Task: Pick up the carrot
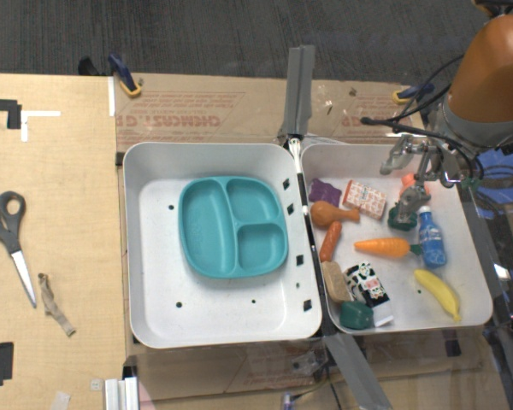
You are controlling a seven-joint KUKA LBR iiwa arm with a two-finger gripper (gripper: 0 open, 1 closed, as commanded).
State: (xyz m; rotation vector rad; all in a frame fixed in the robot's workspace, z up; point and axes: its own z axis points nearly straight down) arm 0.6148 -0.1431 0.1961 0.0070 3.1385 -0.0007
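In the camera view, the carrot point(383, 247) lies mid right bin point(474, 254), just left of the blue bottle point(430, 239) and slightly nearer and left of the gripper point(408, 207). The arm reaches in from the far right, wrist angled down into the bin; the gripper's state cannot be told.

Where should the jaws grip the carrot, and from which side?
Take the carrot across its thick middle, coming straight down. It lies flat, its long axis left-right in the right bin, with bare floor above and below it; the blue bottle crowds its right tip.
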